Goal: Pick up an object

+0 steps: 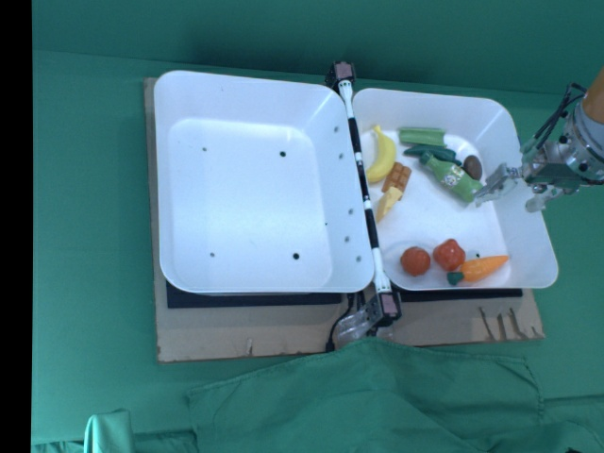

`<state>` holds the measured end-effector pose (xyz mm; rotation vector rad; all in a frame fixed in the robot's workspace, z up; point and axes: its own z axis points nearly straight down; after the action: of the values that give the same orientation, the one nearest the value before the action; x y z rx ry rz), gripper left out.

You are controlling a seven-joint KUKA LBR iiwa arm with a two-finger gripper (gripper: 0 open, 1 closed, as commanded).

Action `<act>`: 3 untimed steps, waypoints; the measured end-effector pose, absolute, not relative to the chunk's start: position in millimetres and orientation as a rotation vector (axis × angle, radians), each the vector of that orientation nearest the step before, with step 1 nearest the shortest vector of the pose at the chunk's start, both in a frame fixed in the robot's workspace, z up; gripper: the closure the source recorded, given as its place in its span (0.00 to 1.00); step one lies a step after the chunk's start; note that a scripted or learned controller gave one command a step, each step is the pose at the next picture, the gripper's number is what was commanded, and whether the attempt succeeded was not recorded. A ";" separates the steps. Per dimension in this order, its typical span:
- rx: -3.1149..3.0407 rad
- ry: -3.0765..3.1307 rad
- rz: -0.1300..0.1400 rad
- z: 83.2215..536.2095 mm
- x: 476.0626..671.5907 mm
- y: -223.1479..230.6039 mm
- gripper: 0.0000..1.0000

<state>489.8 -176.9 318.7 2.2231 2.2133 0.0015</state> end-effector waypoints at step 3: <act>2.215 2.209 0.007 267.9 643.3 -185.7 0.00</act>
<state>643.3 -185.7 267.9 2.2147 2.2086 0.0071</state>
